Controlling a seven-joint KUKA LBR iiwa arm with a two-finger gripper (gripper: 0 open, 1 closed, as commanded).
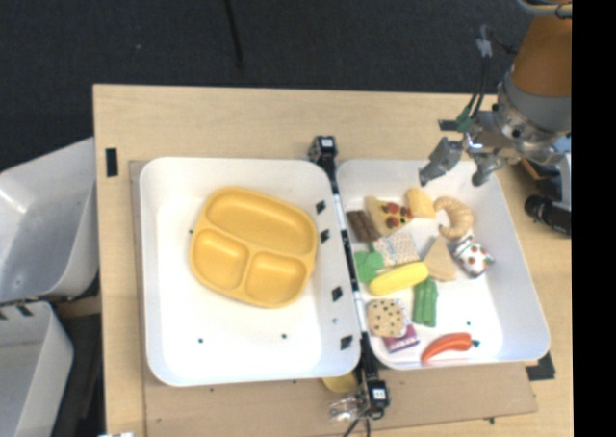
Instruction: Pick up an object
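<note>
Toys crowd the right bin's left half.

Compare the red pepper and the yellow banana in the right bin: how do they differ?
The red pepper lies at the bin's near edge; the yellow banana lies mid-pile. The pepper lies clear of other toys; the banana touches several. The pepper looks thinner than the banana. Both are long and lie flat.
</note>
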